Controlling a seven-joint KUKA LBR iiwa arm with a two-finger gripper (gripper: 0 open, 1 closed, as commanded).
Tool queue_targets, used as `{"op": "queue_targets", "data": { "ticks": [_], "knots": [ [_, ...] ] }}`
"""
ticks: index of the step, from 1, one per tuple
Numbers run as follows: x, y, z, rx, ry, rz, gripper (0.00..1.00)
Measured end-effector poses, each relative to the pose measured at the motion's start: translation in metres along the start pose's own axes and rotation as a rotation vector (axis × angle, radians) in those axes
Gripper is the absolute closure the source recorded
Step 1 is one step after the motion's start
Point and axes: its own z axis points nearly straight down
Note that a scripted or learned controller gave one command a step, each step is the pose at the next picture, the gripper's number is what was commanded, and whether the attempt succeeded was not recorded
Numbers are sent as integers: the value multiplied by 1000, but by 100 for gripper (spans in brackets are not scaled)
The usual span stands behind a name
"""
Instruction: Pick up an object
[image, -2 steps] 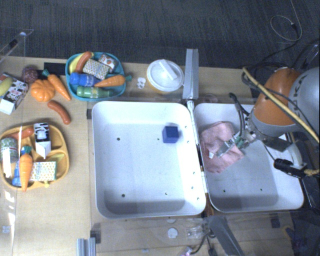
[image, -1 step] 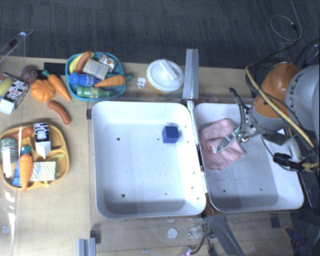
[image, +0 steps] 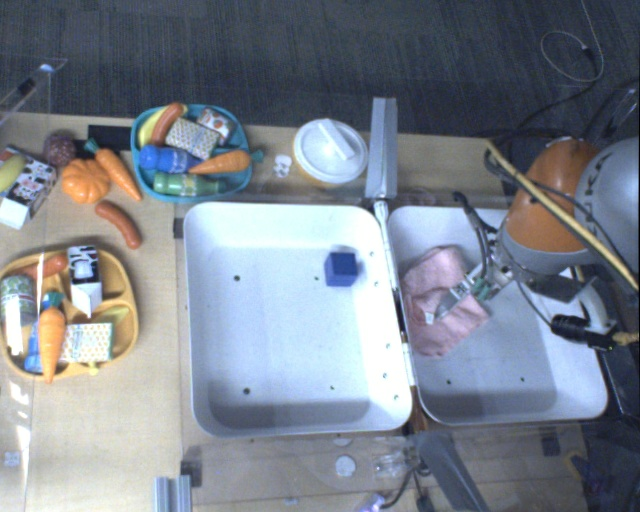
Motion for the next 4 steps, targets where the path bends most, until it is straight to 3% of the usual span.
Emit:
{"op": "queue_targets", "data": {
  "ticks": [1, 2, 3, 4],
  "knots": [
    [0, 0, 0, 0, 0, 0, 0],
    [-1, 3, -12, -6, -4, -2, 100],
    [37, 87, -101, 5, 8, -303, 100],
    [97, 87, -97, 4, 6, 58, 100]
  ]
}}
